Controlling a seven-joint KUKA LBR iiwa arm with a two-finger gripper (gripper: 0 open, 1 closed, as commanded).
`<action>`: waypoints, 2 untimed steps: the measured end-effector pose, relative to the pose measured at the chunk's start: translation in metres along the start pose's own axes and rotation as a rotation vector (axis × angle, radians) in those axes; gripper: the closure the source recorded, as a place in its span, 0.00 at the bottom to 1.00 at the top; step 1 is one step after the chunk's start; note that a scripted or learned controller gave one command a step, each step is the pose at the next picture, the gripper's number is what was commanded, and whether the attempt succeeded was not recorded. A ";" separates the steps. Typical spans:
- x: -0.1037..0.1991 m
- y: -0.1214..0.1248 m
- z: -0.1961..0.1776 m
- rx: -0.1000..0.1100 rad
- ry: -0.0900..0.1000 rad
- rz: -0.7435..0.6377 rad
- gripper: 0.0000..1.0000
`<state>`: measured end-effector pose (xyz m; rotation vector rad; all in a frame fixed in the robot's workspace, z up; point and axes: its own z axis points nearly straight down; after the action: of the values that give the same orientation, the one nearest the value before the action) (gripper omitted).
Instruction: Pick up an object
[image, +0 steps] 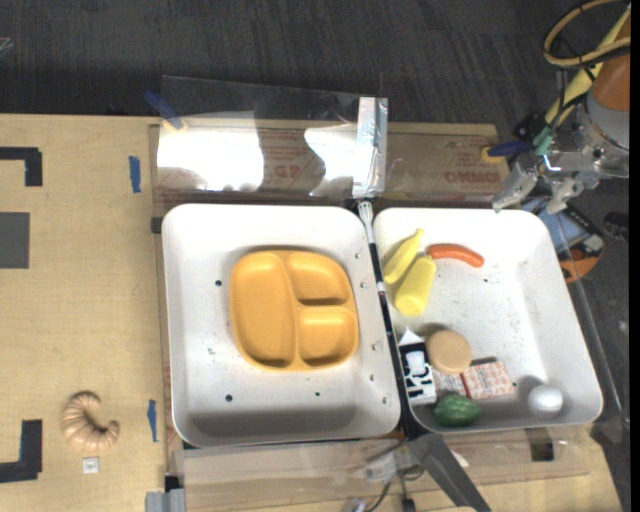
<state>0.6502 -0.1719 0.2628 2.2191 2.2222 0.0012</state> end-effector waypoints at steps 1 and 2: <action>0.035 0.016 0.100 0.008 0.001 0.359 0.00; 0.051 0.000 0.167 -0.008 0.006 0.799 0.00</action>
<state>0.6506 -0.1212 0.0957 2.9077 1.1838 0.0175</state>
